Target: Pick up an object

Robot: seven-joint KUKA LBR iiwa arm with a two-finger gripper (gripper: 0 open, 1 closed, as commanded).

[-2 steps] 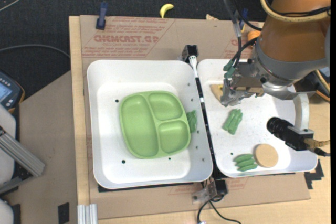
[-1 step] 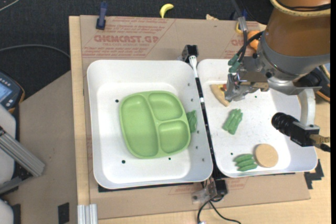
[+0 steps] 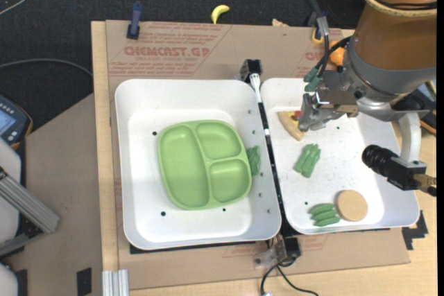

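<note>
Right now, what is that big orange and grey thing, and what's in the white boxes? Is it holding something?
That is a robot arm, reaching in from the right. Its tip is a gripper, like a two-finger hand. One camera looks down from above. The left bin holds a green divided plate with a small green piece beside it. The right bin holds a tan wedge, a chunky green piece, green pods and a round tan disc. The gripper is low, right beside the tan wedge, but I cannot tell whether it has grabbed it.
</note>
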